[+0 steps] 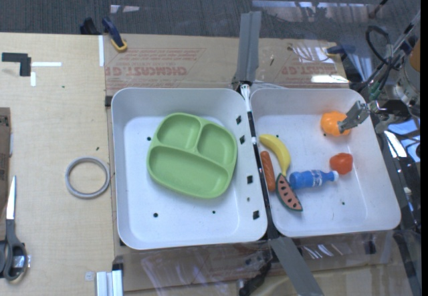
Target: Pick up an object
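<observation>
Red printing ran across the flattened cardboard sheet [174,64] that lay under the far side of the two bins. It stood upside down and mirrored from the camera's side, so only a guess at letters such as "CHEMCAST" could be made. More red print marked the cardboard on the right [304,69], too broken to read.

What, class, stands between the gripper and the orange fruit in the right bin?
Nothing visible. The gripper sits right at the orange fruit, at its right side near the right bin's far corner. The red fruit and blue bottle lie nearer the camera, apart from it.
</observation>
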You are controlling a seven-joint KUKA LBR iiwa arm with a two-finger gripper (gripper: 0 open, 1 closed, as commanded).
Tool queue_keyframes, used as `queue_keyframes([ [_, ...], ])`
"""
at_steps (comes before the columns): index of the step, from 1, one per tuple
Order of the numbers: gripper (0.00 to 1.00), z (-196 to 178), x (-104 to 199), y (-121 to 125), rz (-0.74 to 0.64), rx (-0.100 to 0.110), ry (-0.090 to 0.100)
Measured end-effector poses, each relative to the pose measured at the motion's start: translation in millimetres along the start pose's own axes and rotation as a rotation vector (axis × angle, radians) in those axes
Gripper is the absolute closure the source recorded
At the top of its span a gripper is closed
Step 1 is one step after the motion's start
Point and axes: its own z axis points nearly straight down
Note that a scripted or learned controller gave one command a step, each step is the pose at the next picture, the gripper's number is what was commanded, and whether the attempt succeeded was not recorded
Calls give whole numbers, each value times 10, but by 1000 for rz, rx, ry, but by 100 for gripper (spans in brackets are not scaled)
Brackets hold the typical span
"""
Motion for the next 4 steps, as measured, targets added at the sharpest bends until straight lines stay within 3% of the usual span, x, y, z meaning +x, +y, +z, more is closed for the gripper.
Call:
queue_keyframes([
  [1, 0, 1031, 29, 941, -3, -2, -1],
  [2, 0, 1478, 76, 881, -2, -6, -2],
  [3, 0, 1633, 167, 477, 2, -4, -1],
  [4, 0, 1524, 788, 34, 6, -6, -5],
])
